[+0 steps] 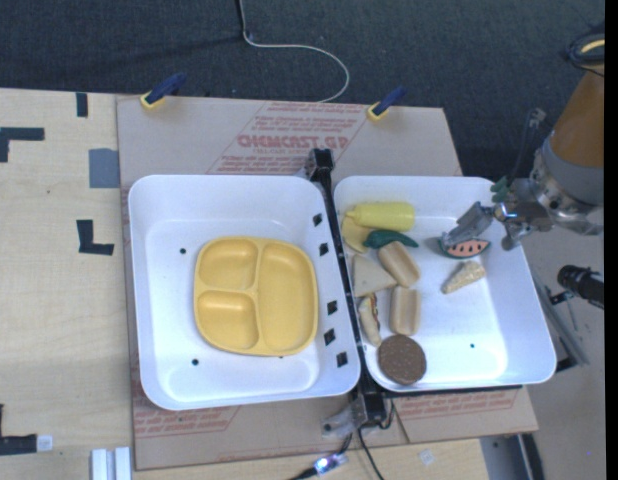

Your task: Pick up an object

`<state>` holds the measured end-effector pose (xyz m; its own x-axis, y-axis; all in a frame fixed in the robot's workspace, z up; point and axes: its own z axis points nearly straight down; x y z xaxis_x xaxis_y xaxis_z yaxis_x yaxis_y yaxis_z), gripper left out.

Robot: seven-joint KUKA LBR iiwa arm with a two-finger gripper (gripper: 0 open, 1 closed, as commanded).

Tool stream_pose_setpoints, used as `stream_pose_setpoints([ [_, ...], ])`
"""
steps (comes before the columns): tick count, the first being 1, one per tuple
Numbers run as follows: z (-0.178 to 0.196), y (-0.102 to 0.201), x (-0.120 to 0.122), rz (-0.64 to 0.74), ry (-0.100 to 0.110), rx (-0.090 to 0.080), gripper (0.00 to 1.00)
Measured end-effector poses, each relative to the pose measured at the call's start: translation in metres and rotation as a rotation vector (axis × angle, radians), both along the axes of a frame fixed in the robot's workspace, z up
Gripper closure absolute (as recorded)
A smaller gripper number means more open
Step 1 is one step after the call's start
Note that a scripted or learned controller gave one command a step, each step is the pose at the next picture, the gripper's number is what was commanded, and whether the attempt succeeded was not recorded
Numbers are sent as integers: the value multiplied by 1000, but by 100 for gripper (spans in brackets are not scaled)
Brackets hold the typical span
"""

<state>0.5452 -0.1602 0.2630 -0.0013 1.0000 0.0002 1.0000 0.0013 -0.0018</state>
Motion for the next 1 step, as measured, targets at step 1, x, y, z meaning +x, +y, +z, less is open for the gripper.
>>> stream_pose_setpoints([
  [1,-62,-2,5,0,5,0,0],
])
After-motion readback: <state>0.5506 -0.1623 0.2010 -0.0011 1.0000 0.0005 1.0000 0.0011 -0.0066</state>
